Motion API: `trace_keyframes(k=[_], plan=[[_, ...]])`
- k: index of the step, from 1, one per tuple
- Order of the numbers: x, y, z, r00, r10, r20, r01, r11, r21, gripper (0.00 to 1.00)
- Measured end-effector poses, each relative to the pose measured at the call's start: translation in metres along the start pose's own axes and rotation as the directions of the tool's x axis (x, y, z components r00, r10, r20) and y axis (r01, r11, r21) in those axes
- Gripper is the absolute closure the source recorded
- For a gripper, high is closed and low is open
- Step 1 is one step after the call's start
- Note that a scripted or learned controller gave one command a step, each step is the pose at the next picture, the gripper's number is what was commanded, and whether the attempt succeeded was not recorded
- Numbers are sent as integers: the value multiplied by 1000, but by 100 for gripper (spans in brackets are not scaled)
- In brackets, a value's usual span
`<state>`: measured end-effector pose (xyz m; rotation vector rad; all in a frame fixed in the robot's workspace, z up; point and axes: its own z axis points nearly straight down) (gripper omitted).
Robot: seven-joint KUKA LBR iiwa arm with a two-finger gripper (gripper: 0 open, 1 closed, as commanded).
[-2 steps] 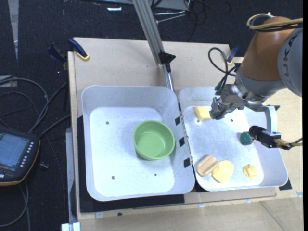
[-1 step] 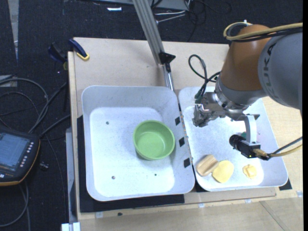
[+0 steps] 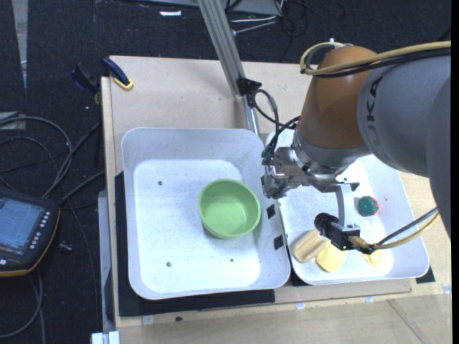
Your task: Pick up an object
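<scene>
grey arm [image 3: 401, 99] w/ "KU" lettering, green bowl [image 3: 229, 208]

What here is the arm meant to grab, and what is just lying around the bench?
For the job:
green bowl
teal ball
yellow pieces
gripper

Lying about:
handheld screen
blue and yellow clamp
cables
</scene>
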<state>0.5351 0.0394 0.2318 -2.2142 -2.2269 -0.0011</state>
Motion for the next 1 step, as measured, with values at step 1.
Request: trace_keyframes(k=[1], plan=[[52, -12, 9, 1000, 1, 0, -1, 1000, 0, 100]])
